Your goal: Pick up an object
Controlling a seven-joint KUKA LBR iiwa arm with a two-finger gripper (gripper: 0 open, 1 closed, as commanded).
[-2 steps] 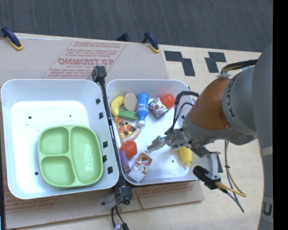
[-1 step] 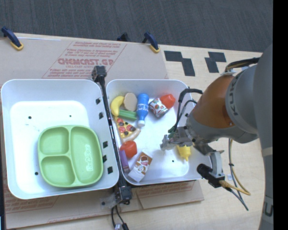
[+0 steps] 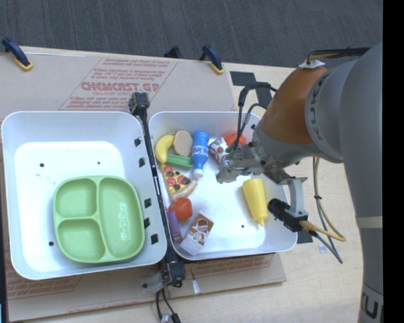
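A: Tray (image 3: pixel 98 218), green, in left bin (image 3: pixel 27 147).
B: Right bin (image 3: pixel 269 241): banana (image 3: pixel 163 147), blue bottle (image 3: pixel 199 151), pizza (image 3: pixel 177 180), carton (image 3: pixel 198 231), yellow bottle (image 3: pixel 255 199).
A: Gripper (image 3: pixel 223 173)?
B: Low, between blue bottle and yellow bottle. Open or closed, cannot tell.

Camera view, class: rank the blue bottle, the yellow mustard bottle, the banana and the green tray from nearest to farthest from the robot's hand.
1. Yellow mustard bottle, just right of and below the hand; the blue bottle, just left, is too close to call.
2. Banana, by the right bin's left wall.
3. Green tray, in the left bin.
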